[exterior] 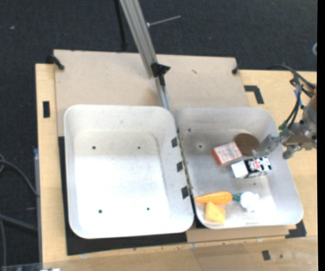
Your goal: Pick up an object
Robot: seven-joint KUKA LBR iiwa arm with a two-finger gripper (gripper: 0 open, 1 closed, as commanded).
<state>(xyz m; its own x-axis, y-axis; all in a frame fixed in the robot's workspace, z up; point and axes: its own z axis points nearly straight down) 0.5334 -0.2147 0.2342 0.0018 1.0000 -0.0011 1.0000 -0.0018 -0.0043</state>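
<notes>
The right bin (278, 205) holds several small objects. A pink box (226, 153) lies near its middle, with a brown round object (245, 143) just right of it. Below those sits a white and black box (250, 167). An orange carrot (213, 197) and a yellow wedge (215, 213) lie at the bin's front left, and a white and teal item (249, 200) is beside them. My gripper (279, 145) hangs over the bin's right rim, just right of the brown object and above the white and black box. Nothing is visibly held.
The left bin (123, 171) stands beside the right one. A slanted metal bar (141, 30) rises from behind the bins. Cables (295, 103) hang at the right edge by the arm, and more cables (4, 179) lie on the floor at the left.
</notes>
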